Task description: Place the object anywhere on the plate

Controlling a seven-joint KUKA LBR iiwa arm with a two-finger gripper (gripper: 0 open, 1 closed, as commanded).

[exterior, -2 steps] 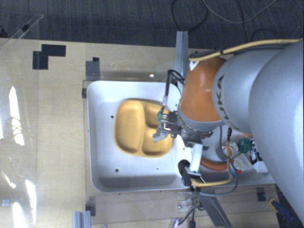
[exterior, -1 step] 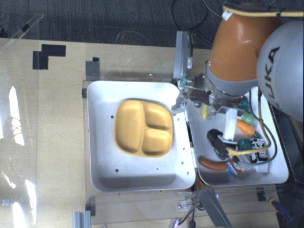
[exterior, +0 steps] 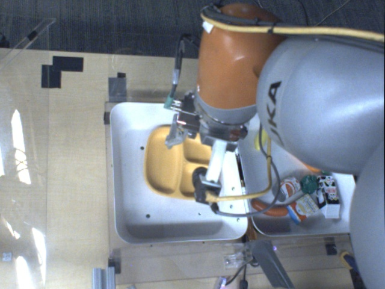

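- Well left of the plate, the pale wooden counter [exterior: 72,161] carries a black stepped mark [exterior: 60,69] near its far edge.
- The left bin [exterior: 123,179] is shallow and white (rounded corners), and the plate lies inside it.
- The plate [exterior: 161,168] is yellow and divided into compartments. It lies flat on the bin floor, nearer the bin's right side than its left.
- The gripper [exterior: 175,136] hangs over the plate's far edge, pointing down at it. Whether it is released or clenched cannot be told from this angle, nor whether anything sits in it.
- Above and to the right of the plate, the arm [exterior: 231,59] shows its orange band, and its grey body covers the plate's right edge.
- The right bin [exterior: 260,224] stands just right of the plate's bin, the two rims close together, and the arm hides most of it.
- Right of the plate, in the right bin, a few small things lie close together: an orange piece [exterior: 274,208], a pale packet [exterior: 305,206] and a little black-and-white carton [exterior: 329,192] (partly under the arm).
- Which of these is the object to be moved cannot be told. All of them lie in the right bin, well apart from the plate.
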